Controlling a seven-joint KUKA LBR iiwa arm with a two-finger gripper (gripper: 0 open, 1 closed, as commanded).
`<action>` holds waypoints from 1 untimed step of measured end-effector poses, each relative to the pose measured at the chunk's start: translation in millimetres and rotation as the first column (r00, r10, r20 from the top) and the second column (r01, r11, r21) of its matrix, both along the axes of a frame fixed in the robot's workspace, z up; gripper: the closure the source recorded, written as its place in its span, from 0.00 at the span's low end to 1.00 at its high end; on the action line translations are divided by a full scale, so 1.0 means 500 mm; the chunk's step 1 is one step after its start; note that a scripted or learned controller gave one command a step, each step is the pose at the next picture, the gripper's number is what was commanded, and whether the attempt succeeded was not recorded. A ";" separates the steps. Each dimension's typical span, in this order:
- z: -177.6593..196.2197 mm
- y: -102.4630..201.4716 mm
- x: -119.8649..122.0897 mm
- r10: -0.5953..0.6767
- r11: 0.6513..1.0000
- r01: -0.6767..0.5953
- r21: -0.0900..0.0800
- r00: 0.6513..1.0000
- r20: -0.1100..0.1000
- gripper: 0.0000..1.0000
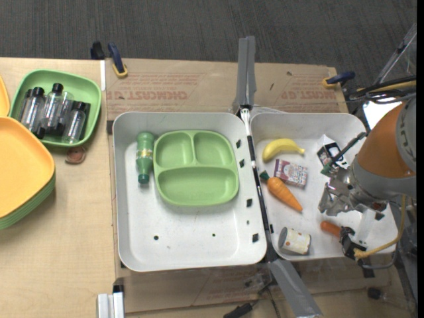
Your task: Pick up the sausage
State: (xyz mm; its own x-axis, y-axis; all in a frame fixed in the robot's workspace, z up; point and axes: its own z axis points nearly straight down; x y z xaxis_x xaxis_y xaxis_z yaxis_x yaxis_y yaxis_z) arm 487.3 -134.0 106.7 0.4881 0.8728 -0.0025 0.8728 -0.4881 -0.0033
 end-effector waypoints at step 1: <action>0.149 -0.044 0.093 -0.115 0.993 0.115 -0.001 0.993 0.000 1.00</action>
